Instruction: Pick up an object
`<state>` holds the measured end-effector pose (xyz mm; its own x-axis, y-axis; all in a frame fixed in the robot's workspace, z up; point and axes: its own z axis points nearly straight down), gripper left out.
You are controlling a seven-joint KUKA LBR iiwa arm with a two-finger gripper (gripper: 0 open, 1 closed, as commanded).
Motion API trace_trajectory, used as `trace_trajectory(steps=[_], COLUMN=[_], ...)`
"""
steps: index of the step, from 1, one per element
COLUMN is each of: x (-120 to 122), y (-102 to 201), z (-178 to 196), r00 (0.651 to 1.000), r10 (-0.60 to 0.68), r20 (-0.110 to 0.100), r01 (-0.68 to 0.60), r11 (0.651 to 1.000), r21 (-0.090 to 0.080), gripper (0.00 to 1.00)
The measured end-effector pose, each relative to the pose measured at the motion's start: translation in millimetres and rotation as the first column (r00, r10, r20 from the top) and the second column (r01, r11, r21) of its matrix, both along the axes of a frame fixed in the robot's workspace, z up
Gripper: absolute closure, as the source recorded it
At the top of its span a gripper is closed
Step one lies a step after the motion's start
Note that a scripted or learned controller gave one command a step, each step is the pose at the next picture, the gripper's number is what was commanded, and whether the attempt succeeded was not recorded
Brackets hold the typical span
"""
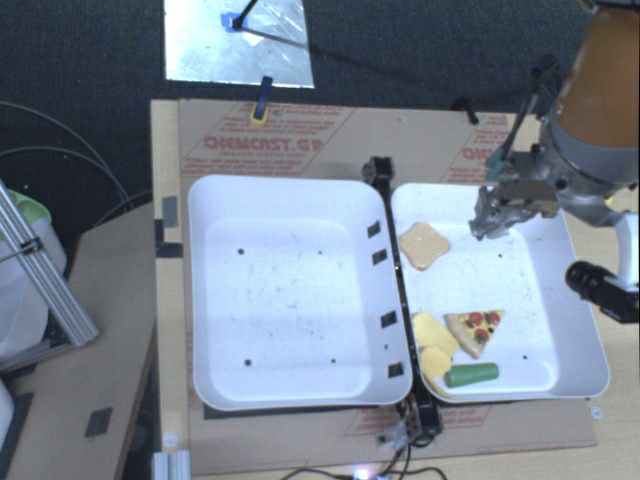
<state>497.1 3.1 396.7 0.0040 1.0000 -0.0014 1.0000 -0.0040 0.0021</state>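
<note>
Nearby, a rounded tan bread slice [424,245] lies flat.

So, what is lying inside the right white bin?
The right bin holds a bread slice, a pizza slice, yellow pieces and a green stick. The gripper hangs over its upper part and covers some of the floor there.

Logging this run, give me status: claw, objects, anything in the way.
Claw above right bin, nothing seen held. Bread slice beside it; pizza slice and green piece nearer front. Nothing blocking.
</note>
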Motion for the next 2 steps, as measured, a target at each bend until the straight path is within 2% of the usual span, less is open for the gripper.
trace_trajectory(steps=[1,2], x=[-11,52], y=[82,6], z=[147,138], r00=[1.000,1.000], r10=[0.017,-0.001], r20=[0.018,0.003], r01=[-0.017,0.001], r11=[1.000,1.000], r21=[0.008,-0.001], gripper=[1.00,1.00])
